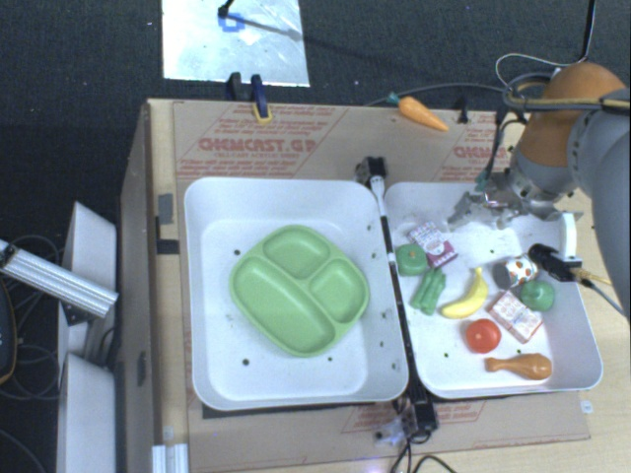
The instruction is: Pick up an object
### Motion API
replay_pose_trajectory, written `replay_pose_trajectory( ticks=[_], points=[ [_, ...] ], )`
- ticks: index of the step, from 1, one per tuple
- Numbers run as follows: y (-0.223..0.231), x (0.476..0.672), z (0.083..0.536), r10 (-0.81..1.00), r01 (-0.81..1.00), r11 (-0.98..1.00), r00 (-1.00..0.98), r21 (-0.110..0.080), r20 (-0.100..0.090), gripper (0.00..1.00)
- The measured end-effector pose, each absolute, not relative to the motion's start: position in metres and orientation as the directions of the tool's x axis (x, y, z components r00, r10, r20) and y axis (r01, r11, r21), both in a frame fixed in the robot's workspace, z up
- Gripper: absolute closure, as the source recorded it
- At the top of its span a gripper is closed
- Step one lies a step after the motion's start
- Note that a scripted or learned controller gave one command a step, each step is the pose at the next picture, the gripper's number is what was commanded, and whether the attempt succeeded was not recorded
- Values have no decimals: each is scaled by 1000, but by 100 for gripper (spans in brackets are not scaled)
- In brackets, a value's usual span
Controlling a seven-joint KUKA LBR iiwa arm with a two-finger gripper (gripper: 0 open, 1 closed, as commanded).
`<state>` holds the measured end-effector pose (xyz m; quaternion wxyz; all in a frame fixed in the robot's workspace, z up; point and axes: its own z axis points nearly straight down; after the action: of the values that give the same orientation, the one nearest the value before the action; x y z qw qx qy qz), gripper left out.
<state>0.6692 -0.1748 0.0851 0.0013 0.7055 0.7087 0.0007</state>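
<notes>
Lying closest to the viewer, at the front of the right white bin (582,363), is a tan toy drumstick (520,366), its long axis running left to right along the front wall. Just behind it are sitting a red tomato-like ball (482,335) and a small red-and-white patterned box (517,315), with a yellow plastic banana (467,298) curving up beside them and a green pepper-like piece (537,295) to the right. Further left, a pair of green pod-shaped toys (429,290) is leaning near the divider, and a small purple-and-white packet (434,243) is resting behind them.

Reaching in from the right, the grey arm with the orange band (577,85) is hovering over the back right part of this bin, and its gripper (480,205) is pointing toward the back wall. Whether the claw is wide or narrow I cannot tell, as it is blurred against the white floor; nothing is showing between its tips.

No object is picked out yet. The purple-and-white packet is lying nearest the claw, just forward and to the left of it, so that looks like the likeliest target; the banana is lying further forward, its length running diagonally.

Sitting in the left white bin (212,205) is a pale green divided plate (299,289), well apart from the arm. An orange toy carrot (423,114) is lying on the bench behind the bins.
</notes>
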Motion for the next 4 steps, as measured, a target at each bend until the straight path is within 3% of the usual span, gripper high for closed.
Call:
replay_pose_trajectory(
  ticks=[2, 4],
  points=[
    [-156, 669, 85, 1000, 1000, 5, -5, 2, -1, 0],
    [-165, 669, 86, 1000, 1000, 2, -2, 4, -1, 0]
  ],
)
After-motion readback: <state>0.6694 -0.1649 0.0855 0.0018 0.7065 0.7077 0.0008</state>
